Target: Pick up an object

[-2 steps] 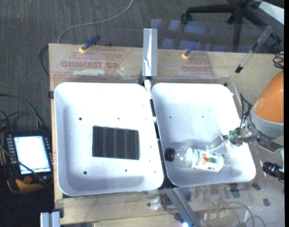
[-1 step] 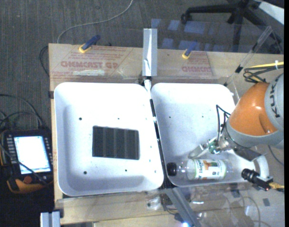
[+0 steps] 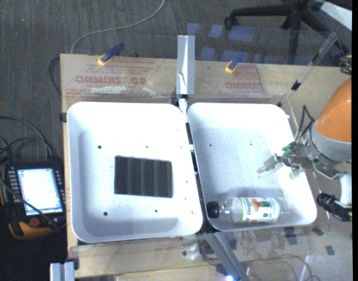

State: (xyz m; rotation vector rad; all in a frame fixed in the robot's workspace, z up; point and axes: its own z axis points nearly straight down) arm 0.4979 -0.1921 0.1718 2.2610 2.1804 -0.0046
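Observation:
A clear plastic bottle with a black cap and a white-and-orange label lies on its side along the front wall of the right bin, cap pointing left. A black ribbed rectangular pad lies flat in the middle of the left bin. My gripper hangs over the right side of the right bin, behind the bottle and apart from it. Its fingers stand open with nothing between them.
The arm's orange band and grey wrist reach in over the right bin's right wall. A metal divider post stands behind the seam between the bins. A handheld screen with cables lies on the floor to the left.

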